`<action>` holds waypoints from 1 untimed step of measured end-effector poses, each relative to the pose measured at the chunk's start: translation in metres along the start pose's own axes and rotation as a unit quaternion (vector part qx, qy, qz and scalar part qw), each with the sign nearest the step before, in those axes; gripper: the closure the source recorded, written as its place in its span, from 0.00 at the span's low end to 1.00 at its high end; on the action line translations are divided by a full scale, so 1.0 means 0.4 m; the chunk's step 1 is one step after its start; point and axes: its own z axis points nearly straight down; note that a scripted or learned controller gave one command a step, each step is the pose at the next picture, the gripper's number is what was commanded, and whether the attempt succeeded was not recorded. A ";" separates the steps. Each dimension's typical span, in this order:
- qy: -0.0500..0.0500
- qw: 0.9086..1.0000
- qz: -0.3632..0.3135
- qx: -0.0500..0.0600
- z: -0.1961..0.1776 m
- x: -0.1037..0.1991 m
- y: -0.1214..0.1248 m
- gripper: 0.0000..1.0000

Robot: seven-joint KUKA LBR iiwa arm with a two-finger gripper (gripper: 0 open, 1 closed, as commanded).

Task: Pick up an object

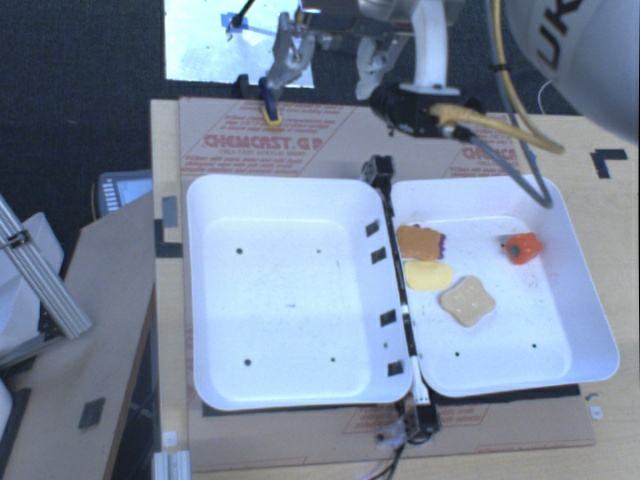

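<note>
Several small items lie in the right bin (pixel 585 328): an orange-brown piece with a purple edge (pixel 420 241), a pale yellow oval (pixel 428 276), a beige biscuit-like piece (pixel 467 301) and an orange-red pepper-like toy (pixel 522 248). My gripper (pixel 332 60) hangs high over the bench's far edge, well apart from the bins. It is open, its two fingers (pixel 289 56) spread wide with nothing between them.
The left bin (pixel 215 268) sits beside the right one, joined along a black-clipped seam (pixel 390 268). A yellow clamp (pixel 271 108) stands on the far edge of the board. Cables (pixel 500 138) trail from the arm over the right bin's far corner.
</note>
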 end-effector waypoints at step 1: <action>0.000 1.000 0.000 0.000 0.000 0.000 0.000 0.00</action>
